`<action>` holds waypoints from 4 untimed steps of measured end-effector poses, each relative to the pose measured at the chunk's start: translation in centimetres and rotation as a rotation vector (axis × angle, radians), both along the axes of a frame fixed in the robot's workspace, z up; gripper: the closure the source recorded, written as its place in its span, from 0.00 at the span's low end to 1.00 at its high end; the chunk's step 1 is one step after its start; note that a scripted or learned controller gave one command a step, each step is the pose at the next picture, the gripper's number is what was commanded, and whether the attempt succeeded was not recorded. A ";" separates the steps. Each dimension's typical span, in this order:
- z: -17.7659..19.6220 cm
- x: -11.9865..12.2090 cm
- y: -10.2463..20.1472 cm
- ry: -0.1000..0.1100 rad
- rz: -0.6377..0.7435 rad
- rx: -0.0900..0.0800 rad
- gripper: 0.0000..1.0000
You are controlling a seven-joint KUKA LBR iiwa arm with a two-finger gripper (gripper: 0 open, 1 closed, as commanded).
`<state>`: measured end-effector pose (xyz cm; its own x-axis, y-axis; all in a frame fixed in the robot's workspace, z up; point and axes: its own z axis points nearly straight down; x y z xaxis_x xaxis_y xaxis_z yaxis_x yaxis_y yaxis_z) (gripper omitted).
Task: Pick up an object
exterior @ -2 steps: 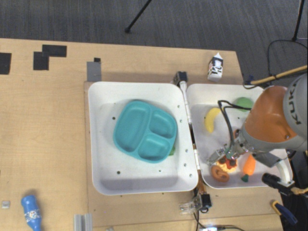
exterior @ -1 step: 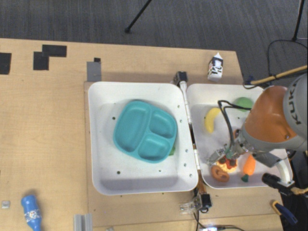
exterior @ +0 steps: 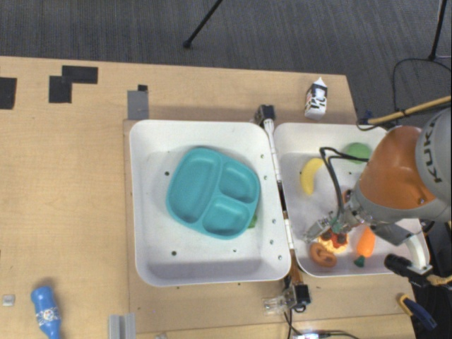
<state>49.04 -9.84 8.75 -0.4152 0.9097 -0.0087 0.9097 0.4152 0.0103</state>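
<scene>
Reaching in from the right, the grey arm with its orange band [exterior: 394, 169] lowers the hand [exterior: 335, 236] into the right bin [exterior: 304, 260], just over a small orange-and-red round object [exterior: 324, 254] near the bin's front left corner. Whether the hand is clenched or released cannot be told: its tips are blurred among cables and the object below, and nothing is clearly seen gripped.

Just to the right of the hand lies an orange carrot-shaped toy [exterior: 365, 243] with a green end, tilted. Farther back in the same bin a yellow banana-like piece [exterior: 309, 175] lies near the left wall, and a green object [exterior: 357, 150] sits toward the back, partly hidden by the arm.

The left bin [exterior: 152, 260] holds a teal divided tray [exterior: 214, 192] with 3 compartments, turned at an angle; a bit of green shows under its right edge.

On the worktop [exterior: 63, 210], a small white bottle with dark markings [exterior: 317, 97] stands behind the right bin, and a blue object [exterior: 46, 311] lies near the front left corner, well apart from both bins.
</scene>
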 end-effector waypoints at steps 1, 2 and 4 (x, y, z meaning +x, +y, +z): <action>0.0 0.0 0.2 -0.001 0.110 -0.002 0.00; -0.1 11.8 0.2 0.004 0.071 0.002 0.00; 9.9 18.0 8.0 0.005 0.188 0.003 1.00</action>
